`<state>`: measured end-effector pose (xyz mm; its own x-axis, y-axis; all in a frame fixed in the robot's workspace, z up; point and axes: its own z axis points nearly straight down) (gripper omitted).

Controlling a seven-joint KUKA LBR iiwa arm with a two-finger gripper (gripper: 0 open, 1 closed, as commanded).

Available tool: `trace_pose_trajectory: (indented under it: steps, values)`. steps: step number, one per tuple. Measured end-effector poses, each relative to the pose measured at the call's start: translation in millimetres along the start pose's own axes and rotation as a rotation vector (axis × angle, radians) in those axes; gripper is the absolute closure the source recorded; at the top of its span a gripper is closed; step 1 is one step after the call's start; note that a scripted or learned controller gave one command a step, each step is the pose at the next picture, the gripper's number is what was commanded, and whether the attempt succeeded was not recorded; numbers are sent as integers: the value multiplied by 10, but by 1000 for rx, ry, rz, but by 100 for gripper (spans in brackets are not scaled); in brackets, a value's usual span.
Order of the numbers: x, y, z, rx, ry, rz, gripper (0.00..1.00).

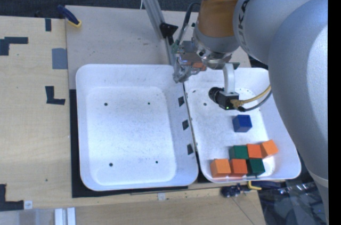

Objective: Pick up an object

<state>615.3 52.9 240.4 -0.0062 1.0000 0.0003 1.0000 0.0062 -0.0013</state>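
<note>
2 white bins sit side by side on the counter [32, 112]: the left bin [85, 80] in the middle of the frame and the right bin [285, 165] toward the lower right. All the objects lie in the right bin. 1 blue cube [242, 123] sits alone near its middle; below it, along the bottom rim, a cluster of orange blocks [220, 167] and green blocks [239, 152] lies packed close together, some touching.

The arm [277, 10] reaches in from the right, and the tool [181, 73] hangs at upper centre, over the rims where the 2 bins meet, well apart from every object. Whether it is wide or narrow I cannot tell at this size and angle; nothing is seen in it.

My reading is that the pick is at the approach step, with no grasp made. The next move calls for travel toward the lower right of the frame, over a chosen object. The blue cube looks the easier target, since it has free space on all sides, while the packed blocks leave little room around any single one.
</note>
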Motion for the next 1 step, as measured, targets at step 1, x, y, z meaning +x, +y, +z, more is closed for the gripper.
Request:
trace_pose_trajectory:
  steps: [1]
  values:
    - [456, 176, -15, -1, 1, 0, 100]
